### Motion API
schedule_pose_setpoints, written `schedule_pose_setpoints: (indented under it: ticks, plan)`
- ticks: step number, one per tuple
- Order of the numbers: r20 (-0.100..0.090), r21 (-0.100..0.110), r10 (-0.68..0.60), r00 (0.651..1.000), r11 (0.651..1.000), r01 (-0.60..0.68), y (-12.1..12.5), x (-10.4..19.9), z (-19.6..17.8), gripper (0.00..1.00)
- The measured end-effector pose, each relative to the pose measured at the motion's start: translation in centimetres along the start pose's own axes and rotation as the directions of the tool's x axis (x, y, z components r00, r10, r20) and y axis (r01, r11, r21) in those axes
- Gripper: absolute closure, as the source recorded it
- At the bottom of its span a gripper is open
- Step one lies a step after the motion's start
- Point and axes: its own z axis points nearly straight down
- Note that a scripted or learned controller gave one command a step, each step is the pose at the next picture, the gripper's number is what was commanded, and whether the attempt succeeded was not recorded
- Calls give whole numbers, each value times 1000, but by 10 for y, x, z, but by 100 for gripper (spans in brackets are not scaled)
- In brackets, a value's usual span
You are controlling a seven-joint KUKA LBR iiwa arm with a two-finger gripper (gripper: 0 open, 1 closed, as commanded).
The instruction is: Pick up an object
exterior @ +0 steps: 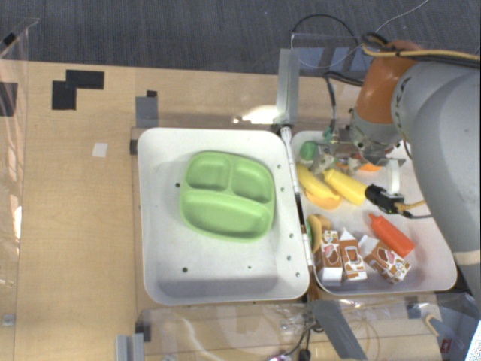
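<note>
- The bench (pixel 75 239) is light wood, and two white bins sit on it side by side.
- The left bin (pixel 161 269) holds a green plate (pixel 225 195) with three parts. The plate lies flat near the middle of that bin.
- The right bin (pixel 443 265) has many small things in it.
- The grey arm (pixel 443 126) comes in from the right. Its orange band (pixel 379 81) is over the top of the right bin.
- The gripper (pixel 334 155) is down low at the top end of the right bin, just above the yellow things.
- I cannot tell if its fingers are apart or together. I cannot tell if it holds anything.
- A small green thing (pixel 309 150) sits just to the left of the gripper, near the bin's wall.
- Two bananas (pixel 319 188) lie just below the gripper, slanted and touching each other.
- An orange carrot (pixel 391 234) lies further down, to the right of the bananas.
- Three brown and white boxes (pixel 349 258) sit at the bottom end of the right bin, close together.
- Black wires (pixel 323 25) loop above the arm.
</note>
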Motion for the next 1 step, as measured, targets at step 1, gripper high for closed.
schedule_pose_setpoints:
  ticks: [1]
  plan:
    - [-3,-5,-10,1000,1000,10,3,5,-11,100]
